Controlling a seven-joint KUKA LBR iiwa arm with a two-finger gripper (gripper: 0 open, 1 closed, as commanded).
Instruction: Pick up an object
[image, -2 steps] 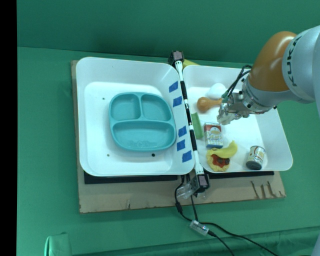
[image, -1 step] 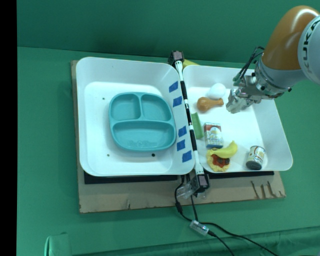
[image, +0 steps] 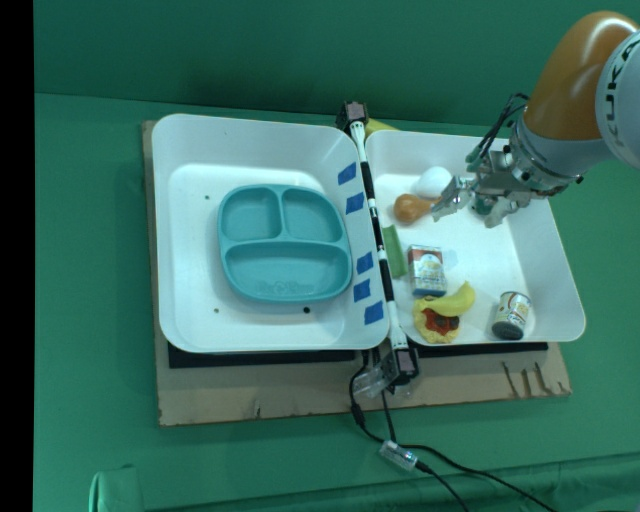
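Note:
My gripper hangs over the upper part of the right bin, with its fingers spread open and nothing between them. Just to its left lie a white egg-shaped object and a brown drumstick-like piece; the left fingertip is close beside both. Lower in the same bin lie a green stick, a small red-and-white carton, a banana, a yellow and red item and a small can.
The left bin holds a teal divided plate. A divider rail with blue tape tabs runs between the bins. A yellow object pokes out behind the right bin's top rim. Cables trail off the bench front.

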